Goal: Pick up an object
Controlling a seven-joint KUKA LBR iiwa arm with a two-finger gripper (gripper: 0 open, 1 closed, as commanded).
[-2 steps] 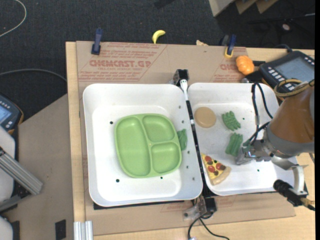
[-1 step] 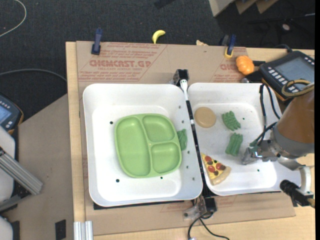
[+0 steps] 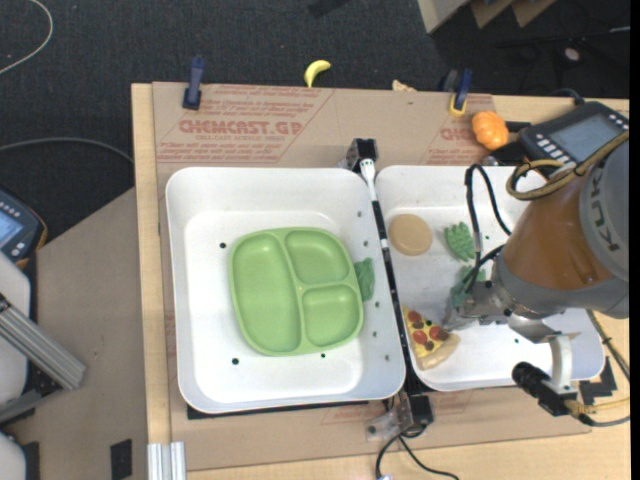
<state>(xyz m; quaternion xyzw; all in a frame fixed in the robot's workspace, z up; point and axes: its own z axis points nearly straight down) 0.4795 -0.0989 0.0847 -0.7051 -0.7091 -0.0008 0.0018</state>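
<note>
We start with the two white bins: the left bin carries a green divided plate, and the right bin holds the small items. The arm comes in from the right and hangs over the right bin's near half, its gripper low above the bin floor. From above we cannot tell how the gripper is set, and nothing can be seen caught in it.

The likeliest target, in our judgement, is the pizza slice toy, lying flat in the bin's near left corner, just beside the gripper. It looks light and rigid (probably moulded plastic), so weight is no concern; thinness is. Lying flat, it offers little to pinch, and we would take it across its narrower width, near the crust end.

A green leafy piece lies near the bin's middle, and a similar green bit sits right by the gripper, where it could get nipped instead. The round tan disc sits well apart, farther back. The bin's left wall, close to the slice, leaves little room on that side.
</note>
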